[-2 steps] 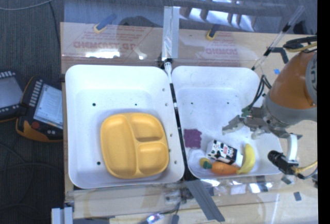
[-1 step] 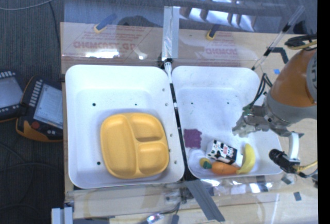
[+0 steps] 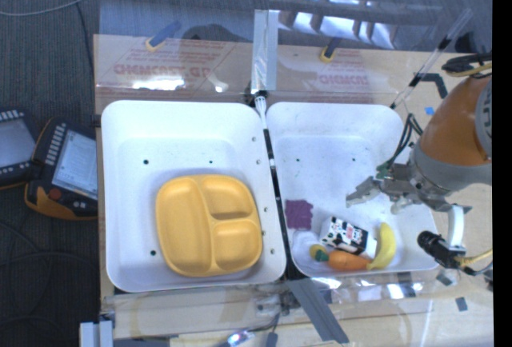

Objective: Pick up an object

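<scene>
Both bins are plain white: the left bin (image 3: 128,177) and the right bin (image 3: 336,137). In the left one the divided tray (image 3: 210,223) is mustard yellow. In the right one the small cloth square (image 3: 298,214) is purple, the carton (image 3: 349,236) is white with black patches (a cow-hide pattern), the banana (image 3: 386,245) is yellow and the carrot (image 3: 346,261) is orange with a green tip. The arm (image 3: 460,129) is grey with an orange band, and the claw (image 3: 376,187) is metallic grey.
</scene>
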### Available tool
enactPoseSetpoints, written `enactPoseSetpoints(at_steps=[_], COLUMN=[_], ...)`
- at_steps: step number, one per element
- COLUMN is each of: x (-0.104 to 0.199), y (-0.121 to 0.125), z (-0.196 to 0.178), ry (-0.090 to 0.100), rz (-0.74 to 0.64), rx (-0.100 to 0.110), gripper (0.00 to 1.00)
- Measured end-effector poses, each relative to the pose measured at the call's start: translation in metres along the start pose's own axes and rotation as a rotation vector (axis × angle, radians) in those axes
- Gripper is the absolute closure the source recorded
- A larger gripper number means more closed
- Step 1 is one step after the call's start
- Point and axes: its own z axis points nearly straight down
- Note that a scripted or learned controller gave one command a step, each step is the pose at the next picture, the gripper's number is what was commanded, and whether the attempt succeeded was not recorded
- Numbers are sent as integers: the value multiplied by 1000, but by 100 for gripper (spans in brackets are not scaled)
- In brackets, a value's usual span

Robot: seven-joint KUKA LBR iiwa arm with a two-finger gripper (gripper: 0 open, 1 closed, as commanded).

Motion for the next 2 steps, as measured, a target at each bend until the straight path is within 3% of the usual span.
enactPoseSetpoints(at_steps=[1, 2], x=[-26, -19], y=[-11, -16], z=[37, 42], ry=[2, -11], rz=[-10, -53], rx=[-6, -21], gripper=[0, 0])
